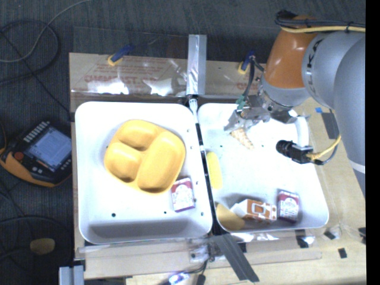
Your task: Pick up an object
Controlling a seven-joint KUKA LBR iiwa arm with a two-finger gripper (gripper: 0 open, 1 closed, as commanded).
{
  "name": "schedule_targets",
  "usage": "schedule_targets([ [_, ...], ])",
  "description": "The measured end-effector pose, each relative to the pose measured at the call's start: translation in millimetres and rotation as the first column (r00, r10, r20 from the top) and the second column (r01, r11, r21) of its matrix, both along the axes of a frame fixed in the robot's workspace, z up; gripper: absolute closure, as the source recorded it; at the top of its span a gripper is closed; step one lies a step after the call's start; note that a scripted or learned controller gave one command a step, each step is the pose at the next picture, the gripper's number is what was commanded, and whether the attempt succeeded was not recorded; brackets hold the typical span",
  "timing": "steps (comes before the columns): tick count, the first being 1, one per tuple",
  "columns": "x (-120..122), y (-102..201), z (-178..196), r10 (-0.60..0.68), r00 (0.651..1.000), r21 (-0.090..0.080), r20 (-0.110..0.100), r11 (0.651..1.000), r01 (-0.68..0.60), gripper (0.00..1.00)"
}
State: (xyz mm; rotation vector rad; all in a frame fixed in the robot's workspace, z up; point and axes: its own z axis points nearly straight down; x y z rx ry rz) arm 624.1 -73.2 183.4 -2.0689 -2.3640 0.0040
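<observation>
My gripper (245, 117) hangs over the far part of the right bin (309, 177), under the orange wrist band. Just in front of it and below, a small tan ridged piece (242, 138) lies on the bin floor. At the near edge of the same bin lie an orange-and-white carton (257, 209), a small red-and-white carton (288, 205) and a tan lump (229, 217). A yellow oblong piece (214, 168) lies against this bin's left wall. The left bin (95, 218) holds a big yellow lobed object (144, 155) and another red-and-white carton (183, 195).
The grey arm (338, 70) fills the upper right, and a black fitting with a cable (295, 150) juts over the right bin's right side. A clear plastic sheet (142, 76) lies behind the bins. A handheld controller (41, 153) lies on the floor at the left.
</observation>
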Motion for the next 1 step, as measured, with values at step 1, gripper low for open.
schedule_targets([
  [1,-27.4,-9.6,12.3,0.064,0.998,0.000,0.000,0.998,-0.064,1.00],
])
